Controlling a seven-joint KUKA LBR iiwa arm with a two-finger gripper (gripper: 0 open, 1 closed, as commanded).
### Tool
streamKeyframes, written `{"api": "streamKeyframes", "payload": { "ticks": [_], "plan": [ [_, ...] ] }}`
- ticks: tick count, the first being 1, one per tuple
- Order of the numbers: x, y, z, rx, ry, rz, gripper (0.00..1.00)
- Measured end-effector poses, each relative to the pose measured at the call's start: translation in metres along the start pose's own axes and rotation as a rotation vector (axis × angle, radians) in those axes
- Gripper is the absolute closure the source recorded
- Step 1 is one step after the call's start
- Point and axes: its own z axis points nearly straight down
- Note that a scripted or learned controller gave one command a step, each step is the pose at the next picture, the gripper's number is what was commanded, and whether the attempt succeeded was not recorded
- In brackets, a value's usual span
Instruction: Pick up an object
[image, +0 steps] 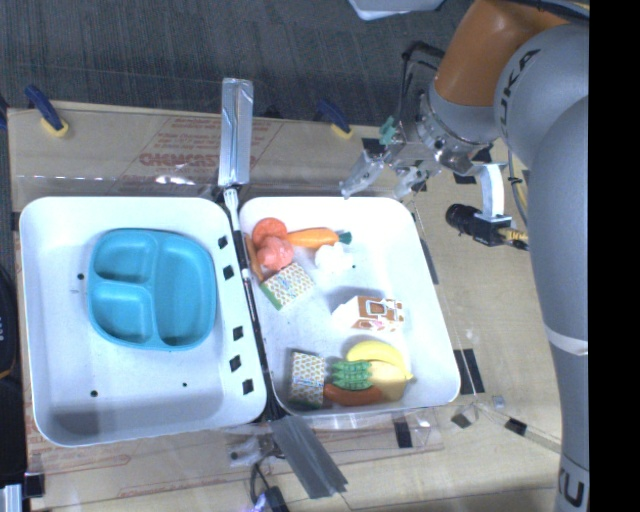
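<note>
Above right bin's (425, 262) far rim | claw (383, 180) spread, pinching nothing (we judge) | nothing lifted; carrot (312, 238), banana (376, 354) untouched | grasp remains

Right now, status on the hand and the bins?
Hand open, above right bin's far rim, holding nothing. Carrot nearest inside. Blue tray in left bin.

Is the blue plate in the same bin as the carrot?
No, the blue plate lies in the left bin, while the carrot lies in the right bin.
</note>
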Motion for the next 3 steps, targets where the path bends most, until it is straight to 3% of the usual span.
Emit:
{"api": "streamKeyframes", "payload": {
  "ticks": [1, 2, 3],
  "plan": [
    [0.006, -0.009, 0.126, 0.006, 0.003, -0.257, 0.0],
    [-0.013, 0.004, 0.173, -0.009, -0.001, -0.171, 0.0],
    [-0.04, -0.006, 0.151, 0.001, 0.001, -0.079, 0.0]
  ]
}}
